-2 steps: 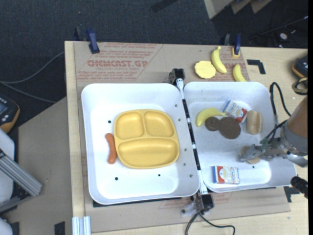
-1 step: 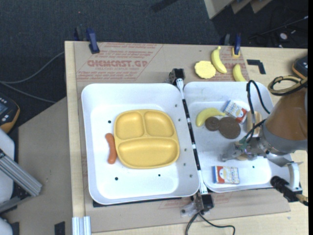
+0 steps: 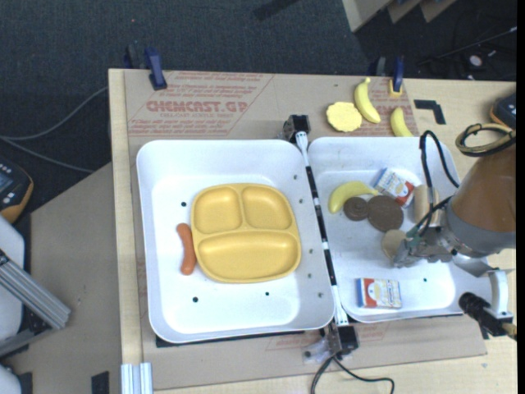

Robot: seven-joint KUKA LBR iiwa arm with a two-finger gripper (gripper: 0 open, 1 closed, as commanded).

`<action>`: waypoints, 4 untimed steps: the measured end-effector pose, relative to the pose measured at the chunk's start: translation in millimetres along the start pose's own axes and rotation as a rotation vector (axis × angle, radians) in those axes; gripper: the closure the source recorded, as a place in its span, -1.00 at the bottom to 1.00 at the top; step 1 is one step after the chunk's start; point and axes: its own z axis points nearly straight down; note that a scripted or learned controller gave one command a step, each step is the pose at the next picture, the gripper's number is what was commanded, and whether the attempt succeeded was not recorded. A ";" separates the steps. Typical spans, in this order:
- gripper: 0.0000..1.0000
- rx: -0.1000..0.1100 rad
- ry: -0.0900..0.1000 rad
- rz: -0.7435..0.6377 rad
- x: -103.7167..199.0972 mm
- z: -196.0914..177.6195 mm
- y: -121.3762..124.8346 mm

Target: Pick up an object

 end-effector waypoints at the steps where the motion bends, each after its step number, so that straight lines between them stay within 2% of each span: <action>1: -1.00 0.001 0.001 0.000 0.2 0.6 -0.2; 2: -1.00 -0.004 0.000 -0.007 32.5 10.6 70.2; 3: -1.00 0.006 -0.001 -0.001 0.7 11.3 151.7; 4: -1.00 0.007 0.003 -0.001 44.1 4.8 100.1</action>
